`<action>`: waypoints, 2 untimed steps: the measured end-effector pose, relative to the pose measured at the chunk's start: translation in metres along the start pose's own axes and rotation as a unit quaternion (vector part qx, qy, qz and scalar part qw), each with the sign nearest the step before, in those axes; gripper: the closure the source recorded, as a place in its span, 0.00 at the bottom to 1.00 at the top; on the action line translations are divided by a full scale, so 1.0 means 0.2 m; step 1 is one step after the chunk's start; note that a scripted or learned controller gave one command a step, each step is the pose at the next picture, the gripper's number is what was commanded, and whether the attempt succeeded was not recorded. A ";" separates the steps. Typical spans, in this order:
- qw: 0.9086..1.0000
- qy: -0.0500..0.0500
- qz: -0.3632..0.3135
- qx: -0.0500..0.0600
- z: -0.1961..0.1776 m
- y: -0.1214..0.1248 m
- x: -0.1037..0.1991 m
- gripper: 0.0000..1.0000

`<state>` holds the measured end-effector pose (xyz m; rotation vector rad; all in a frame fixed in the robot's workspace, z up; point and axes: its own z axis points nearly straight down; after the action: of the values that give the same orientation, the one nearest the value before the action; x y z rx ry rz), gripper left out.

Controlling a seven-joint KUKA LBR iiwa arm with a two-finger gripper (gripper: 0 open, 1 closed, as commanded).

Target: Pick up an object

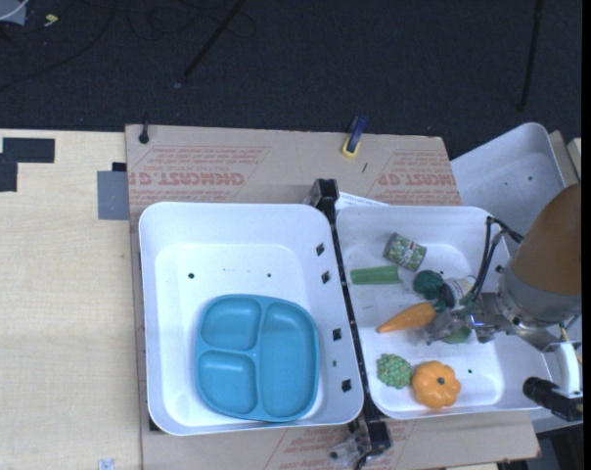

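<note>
One pumpkin (435,384), one carrot (407,318)

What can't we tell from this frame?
- Gripper: blurred among the toys in the right bin, camera view; its state is unreadable.
- Dark green toy: partly hidden by the gripper, shape unclear.
- Carrot: its right end meets the gripper; contact or grasp unclear.
- Can: label too small to read.
- Arm: cut off at the right.

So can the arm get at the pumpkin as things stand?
Probably yes: the pumpkin lies uncovered in the right bin, near the end effector, with only the broccoli beside it.
</note>
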<state>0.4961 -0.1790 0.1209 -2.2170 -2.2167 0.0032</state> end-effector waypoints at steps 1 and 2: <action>1.000 -0.001 0.000 -0.001 0.18 0.00 0.01 0.00; 1.000 -0.001 0.003 -0.002 0.11 0.00 0.00 1.00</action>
<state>0.4962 -0.1782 0.0979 -2.2257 -2.2132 0.0003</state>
